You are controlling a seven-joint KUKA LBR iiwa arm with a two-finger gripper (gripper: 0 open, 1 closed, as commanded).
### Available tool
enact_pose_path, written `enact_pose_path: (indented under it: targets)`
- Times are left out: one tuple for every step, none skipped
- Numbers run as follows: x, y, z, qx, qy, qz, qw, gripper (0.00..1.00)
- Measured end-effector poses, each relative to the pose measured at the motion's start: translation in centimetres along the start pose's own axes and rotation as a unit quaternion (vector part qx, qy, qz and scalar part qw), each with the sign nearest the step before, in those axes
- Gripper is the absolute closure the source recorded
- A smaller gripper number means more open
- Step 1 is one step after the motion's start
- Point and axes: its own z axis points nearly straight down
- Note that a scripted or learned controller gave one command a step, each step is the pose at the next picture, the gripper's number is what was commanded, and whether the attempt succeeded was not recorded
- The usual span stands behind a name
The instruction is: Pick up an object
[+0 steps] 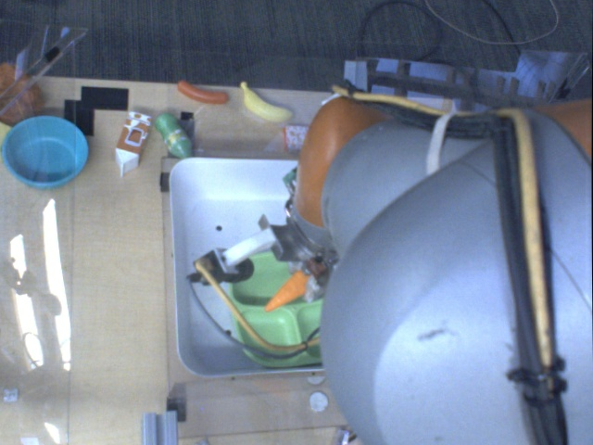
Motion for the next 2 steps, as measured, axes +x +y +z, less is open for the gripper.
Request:
enact_pose_path:
  targets:
    - [1.2, -5.3, -15.2, -0.002, 0.006, -0.02, 0.9998, 1.0]
    - [0.6, -4.2, -14.0, -0.002, 0.003, -0.044, 0.999, 1.0]
